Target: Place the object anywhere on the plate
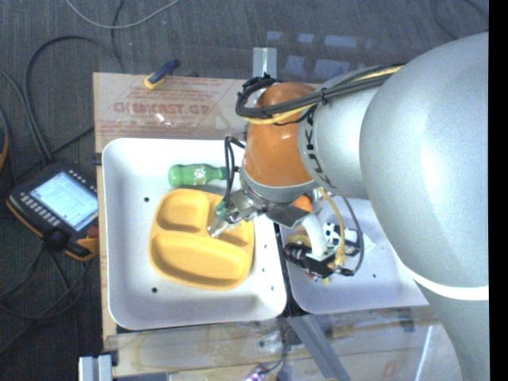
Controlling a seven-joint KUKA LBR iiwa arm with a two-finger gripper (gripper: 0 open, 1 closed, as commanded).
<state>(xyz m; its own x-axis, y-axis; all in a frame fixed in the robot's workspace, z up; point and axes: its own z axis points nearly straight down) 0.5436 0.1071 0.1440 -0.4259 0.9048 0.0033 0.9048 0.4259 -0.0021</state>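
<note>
Landmark: yellow divided plate, lying in the left white bin, with two upper compartments and one long lower compartment.
Arm: large grey arm with an orange band, reaching in from the right and covering the plate's upper right corner.
End effector: the end effector sits over the plate's upper right compartment, close to its dividing ridge; whether its tips are apart or together cannot be told, and nothing can be made out between them.
Object: green bottle lies on its side on the bin floor just beyond the plate's upper edge, off the plate and apart from the end effector.
Right bin: right white bin beside the plate's right side, partly hidden by the arm, with cables and a small dark part over it.
Bench: bench extends above the plate, with a small blue-and-yellow tool near its far left corner.
Pendant: handheld control pendant with a lit screen lies on the floor, well left of the plate.
</note>
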